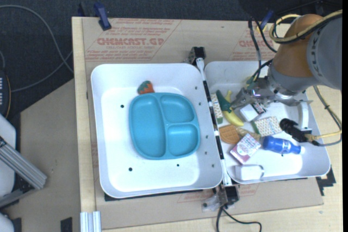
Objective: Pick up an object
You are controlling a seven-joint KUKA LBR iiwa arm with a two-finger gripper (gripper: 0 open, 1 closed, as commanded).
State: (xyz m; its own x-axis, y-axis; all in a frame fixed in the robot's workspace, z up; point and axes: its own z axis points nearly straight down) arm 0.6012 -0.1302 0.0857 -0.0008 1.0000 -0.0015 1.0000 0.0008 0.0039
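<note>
Down in the right bin (pixel 321 163) with the gripper (pixel 251 96), low over the clutter at the bin's upper left; impossible to tell whether open or closed from this angle. Just below and left of it, a yellow banana (pixel 234 118) beside a green packet (pixel 224 101). Further down, a tan cookie-like piece (pixel 231 133), a checkered packet (pixel 267 125), a pink-edged carton (pixel 246 147), and a blue bottle (pixel 280 145) lying on its side. Over in the left bin (pixel 109 171), a blue divided plate (pixel 164 125) sitting flat, with a small orange-and-green item (pixel 145 87) touching its upper left rim.
</note>
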